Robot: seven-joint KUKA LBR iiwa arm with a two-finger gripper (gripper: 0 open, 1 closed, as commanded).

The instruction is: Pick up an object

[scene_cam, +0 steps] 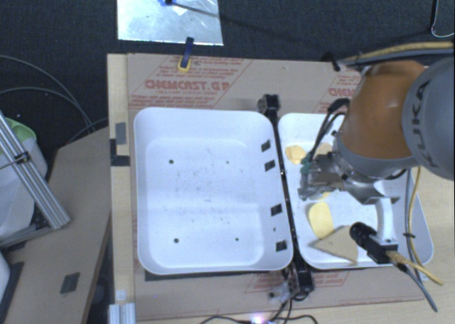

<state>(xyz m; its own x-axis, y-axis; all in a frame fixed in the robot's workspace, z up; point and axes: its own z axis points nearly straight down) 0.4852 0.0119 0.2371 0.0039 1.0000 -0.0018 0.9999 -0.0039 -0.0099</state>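
A bench faced with printed cardboard stands on dark carpet and carries two shallow white bins. The gripper hangs low in the right bin, under the orange wrist (whether it is released or closed on anything I cannot tell; the arm covers it). Just below it in the view a yellow oval piece lies flat on the bin floor. A tan wedge sits just beside that, and a smaller yellow piece lies on the gripper's far side. The oval looks light, perhaps soft, and rounded enough to slip. A grasp across its narrow middle seems safest. The left bin lies alongside.
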